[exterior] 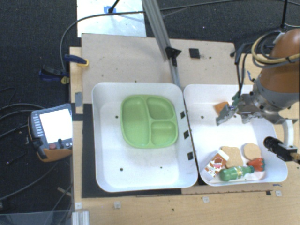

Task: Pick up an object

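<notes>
The claw (226, 114) hangs over the right bin (201, 139), an orange piece (221, 107) just beside it; its grip state is unclear.

From my seat I see the gripper (227, 114) hanging over the right bin (206, 139), just beside an orange piece (221, 107) near the bin's far wall. The green divided plate (149, 121) lies in the left bin (105, 158). A green bottle (236, 173), a red-and-white carton (215, 165) and two tan slices (bread, perhaps) crowd the right bin's near corner.
</notes>
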### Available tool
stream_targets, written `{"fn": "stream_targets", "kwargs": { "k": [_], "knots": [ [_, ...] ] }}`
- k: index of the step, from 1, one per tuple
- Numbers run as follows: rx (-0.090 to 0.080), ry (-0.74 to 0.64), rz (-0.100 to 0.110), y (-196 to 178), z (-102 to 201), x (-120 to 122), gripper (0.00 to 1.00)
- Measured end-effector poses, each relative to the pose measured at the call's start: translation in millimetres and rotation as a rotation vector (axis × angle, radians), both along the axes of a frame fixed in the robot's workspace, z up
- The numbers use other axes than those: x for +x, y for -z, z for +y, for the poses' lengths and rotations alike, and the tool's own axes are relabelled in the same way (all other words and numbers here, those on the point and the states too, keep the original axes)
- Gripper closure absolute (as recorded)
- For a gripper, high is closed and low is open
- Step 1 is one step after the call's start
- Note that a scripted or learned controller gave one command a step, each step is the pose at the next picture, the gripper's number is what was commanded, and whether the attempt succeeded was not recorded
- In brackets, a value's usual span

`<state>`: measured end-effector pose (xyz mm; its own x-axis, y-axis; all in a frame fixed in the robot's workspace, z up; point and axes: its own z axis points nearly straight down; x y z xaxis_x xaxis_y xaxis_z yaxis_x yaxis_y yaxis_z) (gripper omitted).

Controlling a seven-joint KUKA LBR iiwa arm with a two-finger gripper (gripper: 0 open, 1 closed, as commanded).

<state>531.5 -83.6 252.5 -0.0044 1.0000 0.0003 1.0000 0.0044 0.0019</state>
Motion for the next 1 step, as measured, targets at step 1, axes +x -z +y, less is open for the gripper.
{"fn": "stream_targets", "kwargs": {
  "k": [1],
  "knots": [
    [0.0, 0.003, 0.005, 58.4, 4.1, 7.2, 0.0]
  ]
}}
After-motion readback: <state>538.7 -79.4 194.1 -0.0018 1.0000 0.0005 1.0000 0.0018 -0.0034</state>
